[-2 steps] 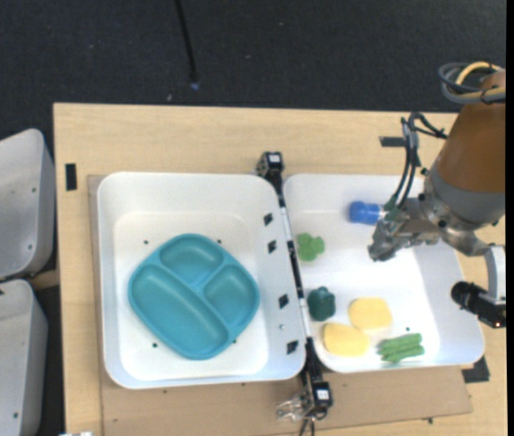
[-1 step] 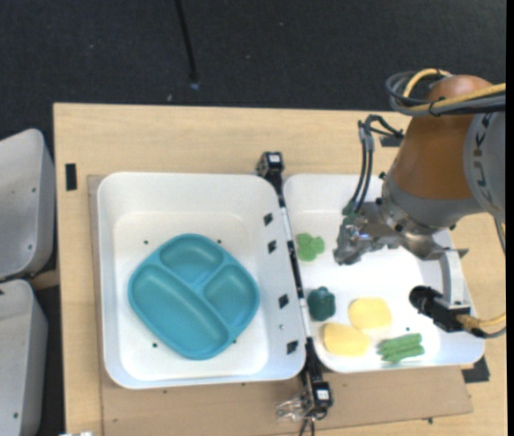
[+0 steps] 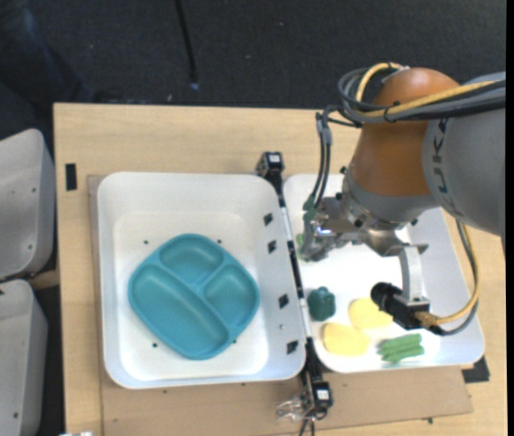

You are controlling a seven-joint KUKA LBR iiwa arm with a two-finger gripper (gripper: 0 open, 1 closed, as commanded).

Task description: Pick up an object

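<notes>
- The table (image 3: 184,139) is pale wood and carries two shallow white bins set side by side, their inner walls touching along a row of black clips.
- The left bin (image 3: 112,271) holds a teal plate (image 3: 193,295) with three compartments — it lies flat, turned at a slant, near the middle of the bin floor.
- The right bin (image 3: 452,271) holds the small things, all gathered toward its near edge.
- A dark green block (image 3: 321,303) sits close to the dividing wall, just beside the yellow pieces.
- Two yellow lumps (image 3: 352,327) lie next to each other, one a little nearer the camera than the other.
- A bright green pod (image 3: 400,347) lies at the near edge, just right of the yellow lumps.
- The arm (image 3: 402,143) reaches in from the right, its orange band above the right bin.
- The hand (image 3: 315,237) hangs over the far left part of the right bin, near the dividing wall and apart from the things below — whether its fingers are spread or pressed together I cannot tell, and nothing shows between them.
</notes>
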